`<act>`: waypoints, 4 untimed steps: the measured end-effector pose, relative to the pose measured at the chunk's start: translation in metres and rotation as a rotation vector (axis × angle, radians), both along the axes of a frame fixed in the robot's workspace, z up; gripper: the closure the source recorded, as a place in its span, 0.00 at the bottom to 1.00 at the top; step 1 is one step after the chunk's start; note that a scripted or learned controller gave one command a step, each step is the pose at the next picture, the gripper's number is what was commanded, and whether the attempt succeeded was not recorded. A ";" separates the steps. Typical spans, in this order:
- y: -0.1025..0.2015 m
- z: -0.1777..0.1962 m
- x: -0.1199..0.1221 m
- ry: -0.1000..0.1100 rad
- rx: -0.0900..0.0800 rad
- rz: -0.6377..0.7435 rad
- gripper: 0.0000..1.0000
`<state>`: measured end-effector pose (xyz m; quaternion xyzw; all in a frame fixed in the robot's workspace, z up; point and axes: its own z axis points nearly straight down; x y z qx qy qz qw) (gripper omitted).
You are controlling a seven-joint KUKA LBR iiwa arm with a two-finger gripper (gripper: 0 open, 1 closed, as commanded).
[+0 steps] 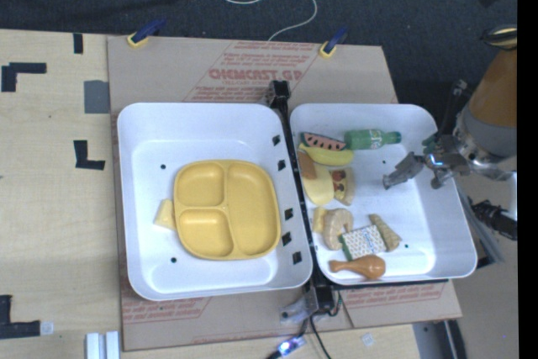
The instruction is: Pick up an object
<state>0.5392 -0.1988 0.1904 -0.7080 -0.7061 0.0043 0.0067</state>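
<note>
Tool [403, 174] over right bin [437, 265], green bottle [371, 138] just beside

The arm [492, 109] entered from 3 o'clock, its orange band uppermost and grey wrist below. The gripper [403, 172] extended toward 9 o'clock, tilted slightly downward. Its fingers [395, 178] were too small and dark to judge their spacing.

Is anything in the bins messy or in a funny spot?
A pale yellow wedge pokes out from under the yellow divided plate in the left bin. The green bottle lies on its side.
</note>
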 end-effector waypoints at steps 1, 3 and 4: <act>0.000 0.008 0.003 -0.013 -0.003 0.004 0.00; 0.008 -0.103 0.007 -0.009 -0.002 0.005 0.00; 0.008 -0.105 0.007 -0.015 -0.005 0.004 0.00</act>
